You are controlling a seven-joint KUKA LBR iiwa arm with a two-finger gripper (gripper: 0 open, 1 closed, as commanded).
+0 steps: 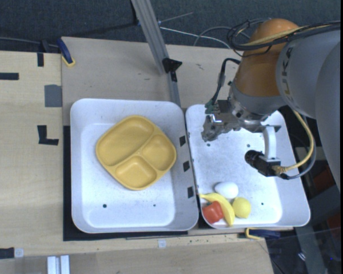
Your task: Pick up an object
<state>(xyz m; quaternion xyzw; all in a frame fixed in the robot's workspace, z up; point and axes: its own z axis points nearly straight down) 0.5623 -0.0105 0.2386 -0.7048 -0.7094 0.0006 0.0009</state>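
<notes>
A robotics lab: my grey-and-orange arm (286, 61) reaches over a taped plywood bench (103, 79) bearing two white bins (80, 153), with toy food (226, 201), loose cables (183, 33) and an aluminium mast (151, 27) around me.

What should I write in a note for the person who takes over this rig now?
Tool: above the far part of the right bin, holding nothing visible; finger state unclear.
Things: white egg, banana, red piece and yellow piece clustered at the right bin's near left corner. Yellow divided plate lies in the left bin.
Done: nothing picked.
Left: descend, grasp one object, lift.
</notes>
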